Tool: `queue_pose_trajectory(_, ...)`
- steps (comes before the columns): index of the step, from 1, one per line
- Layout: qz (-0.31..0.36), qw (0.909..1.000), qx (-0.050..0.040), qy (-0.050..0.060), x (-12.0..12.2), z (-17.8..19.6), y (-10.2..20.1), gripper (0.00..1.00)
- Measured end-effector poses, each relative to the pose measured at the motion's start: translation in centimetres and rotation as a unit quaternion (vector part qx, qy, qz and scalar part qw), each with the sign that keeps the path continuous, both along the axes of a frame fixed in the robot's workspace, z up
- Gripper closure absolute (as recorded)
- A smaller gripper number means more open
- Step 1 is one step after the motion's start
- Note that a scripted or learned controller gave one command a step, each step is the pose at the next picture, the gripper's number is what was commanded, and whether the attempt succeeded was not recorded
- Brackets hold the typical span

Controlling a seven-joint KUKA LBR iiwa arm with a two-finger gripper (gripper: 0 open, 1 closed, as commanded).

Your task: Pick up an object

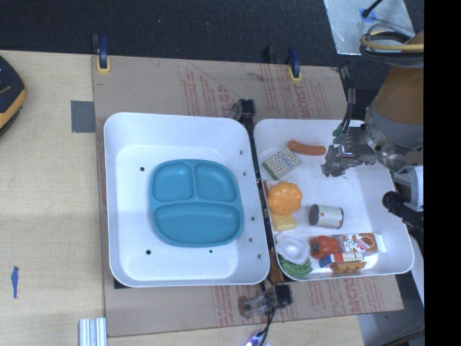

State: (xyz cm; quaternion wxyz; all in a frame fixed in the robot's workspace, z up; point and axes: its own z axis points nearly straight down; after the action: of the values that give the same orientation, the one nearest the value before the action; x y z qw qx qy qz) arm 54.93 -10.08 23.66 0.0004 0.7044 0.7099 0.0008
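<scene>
Sausage [307, 148] is the nearest candidate for the pick, a reddish toy link lying in the far part of the right bin [382, 193], its long axis running nearly left to right with a slight dip toward the right; it sits just to the left of the gripper [337, 166] and a little farther back, apart from it and not touching. Whether the fingers are spread or pressed together I cannot tell (they read as a dark metal cluster against the white floor), and nothing is visibly pinched between them. The single arm [396, 107] reaches in from the right, so a short shift left and back would likely bring it over the link, crossing its narrow width.

Farther out lie a small card with a green grid pattern [281, 164], an orange pepper [284, 197], a grey can on its side [325, 215], and a red and white carton [356, 247] whose print is too small to read; the cardboard sheet [180, 78] under both bins bears faint red lettering, also illegible. The left bin [122, 143] holds a blue divided plate [196, 202]; all rests on the desk [43, 193].
</scene>
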Motion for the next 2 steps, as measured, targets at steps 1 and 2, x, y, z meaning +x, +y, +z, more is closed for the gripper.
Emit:
queue_pose_trajectory(1,-0.002,1.0,-0.0003,0.002,-0.1,-0.2,-0.2,0.0)
queue_pose_trajectory(2,-0.004,1.0,0.0,0.009,-3.9,-10.4,-3.9,0.0)
